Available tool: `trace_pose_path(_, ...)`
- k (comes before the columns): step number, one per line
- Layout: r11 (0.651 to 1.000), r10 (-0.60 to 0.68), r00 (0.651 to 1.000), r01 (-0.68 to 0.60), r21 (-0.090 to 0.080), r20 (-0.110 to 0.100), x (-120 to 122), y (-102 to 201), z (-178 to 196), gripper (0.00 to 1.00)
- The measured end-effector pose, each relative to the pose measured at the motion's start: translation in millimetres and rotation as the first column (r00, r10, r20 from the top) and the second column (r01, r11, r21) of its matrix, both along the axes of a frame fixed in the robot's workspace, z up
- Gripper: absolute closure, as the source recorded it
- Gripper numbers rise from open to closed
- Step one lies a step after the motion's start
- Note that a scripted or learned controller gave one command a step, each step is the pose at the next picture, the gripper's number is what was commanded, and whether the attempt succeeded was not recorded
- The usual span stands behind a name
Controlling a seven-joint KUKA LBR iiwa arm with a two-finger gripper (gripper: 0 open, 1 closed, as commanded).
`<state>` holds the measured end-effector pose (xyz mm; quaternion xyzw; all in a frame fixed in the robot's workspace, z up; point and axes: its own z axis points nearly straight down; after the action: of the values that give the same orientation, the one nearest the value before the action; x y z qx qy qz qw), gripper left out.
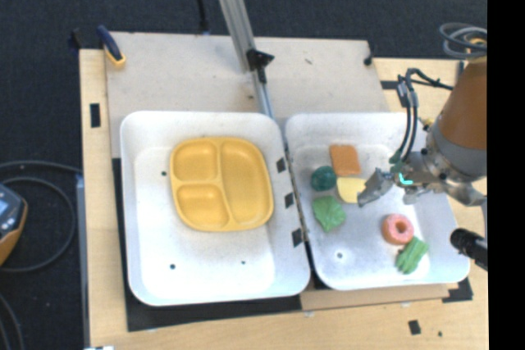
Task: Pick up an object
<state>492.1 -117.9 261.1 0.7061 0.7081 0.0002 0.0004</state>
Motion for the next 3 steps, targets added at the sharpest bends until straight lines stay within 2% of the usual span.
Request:
trace_pose_path(1, 1.000, 0.000, 1.000, 0.000, 0.000, 0.001, 0.1, 0.0, 0.2, 0.00)
trace_pose_path(2, 1.000, -0.003, 1.000, 0.003, 0.000, -0.005, 8.4, -5.7, -56.1, 0.00)
trace_pose_path(3, 1.000, -0.003, 1.000, 0.003, 0.000, -0.005, 3.0, -14.2, -104.0, 0.00)
